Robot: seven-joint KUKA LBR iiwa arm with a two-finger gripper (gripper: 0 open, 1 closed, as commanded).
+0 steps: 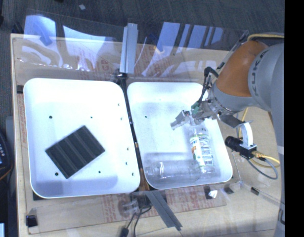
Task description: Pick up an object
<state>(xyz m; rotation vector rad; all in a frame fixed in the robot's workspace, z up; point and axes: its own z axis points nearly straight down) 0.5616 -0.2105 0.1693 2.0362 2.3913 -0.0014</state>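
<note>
In the right bin (156, 107) a clear bottle with a white and orange label (201, 151) lies lengthwise near the right wall. A second clear, unlabelled bottle (170, 170) lies across the bin's front edge. My gripper (185, 118) hangs low over the middle right of that bin, just above the labelled bottle's top end, with its grey fingers (177, 122) pointing left. Nothing shows between them. A flat black ribbed panel (75, 151) lies tilted in the left bin (53, 98).
A clear plastic screen (127, 43) stands along the far side of both bins. A raised divider (131, 127) separates the bins. The arm's orange band and grey body (245, 78) reach in over the right bin's right rim.
</note>
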